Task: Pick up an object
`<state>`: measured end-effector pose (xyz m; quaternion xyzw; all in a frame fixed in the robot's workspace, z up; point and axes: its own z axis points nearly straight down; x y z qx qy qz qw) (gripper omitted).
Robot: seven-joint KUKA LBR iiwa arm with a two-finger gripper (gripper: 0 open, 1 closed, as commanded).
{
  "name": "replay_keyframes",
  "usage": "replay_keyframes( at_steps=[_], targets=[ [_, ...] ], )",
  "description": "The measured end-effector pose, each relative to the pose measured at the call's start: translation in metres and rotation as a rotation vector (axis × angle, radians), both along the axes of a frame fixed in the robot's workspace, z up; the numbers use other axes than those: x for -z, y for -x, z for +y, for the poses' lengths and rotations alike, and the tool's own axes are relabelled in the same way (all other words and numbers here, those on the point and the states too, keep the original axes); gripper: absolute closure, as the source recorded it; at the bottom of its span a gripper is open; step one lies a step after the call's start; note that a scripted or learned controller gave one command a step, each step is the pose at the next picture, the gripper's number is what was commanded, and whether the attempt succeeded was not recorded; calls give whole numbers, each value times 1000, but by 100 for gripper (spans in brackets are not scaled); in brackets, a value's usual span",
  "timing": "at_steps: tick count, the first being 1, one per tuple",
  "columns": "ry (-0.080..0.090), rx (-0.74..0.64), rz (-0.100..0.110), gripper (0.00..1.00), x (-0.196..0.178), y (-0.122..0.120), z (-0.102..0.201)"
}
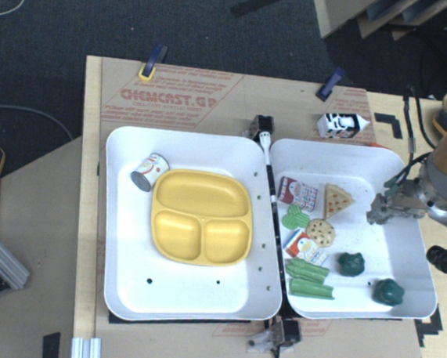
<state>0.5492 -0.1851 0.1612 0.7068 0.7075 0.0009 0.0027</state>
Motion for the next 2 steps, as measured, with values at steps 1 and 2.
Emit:
replay_keyframes(
  at_steps=[1,2],
  targets=[
    [1,0,-2,100,-61,-3,-8],
    [0,0,1,100,-64,-3,-8]
  ],
)
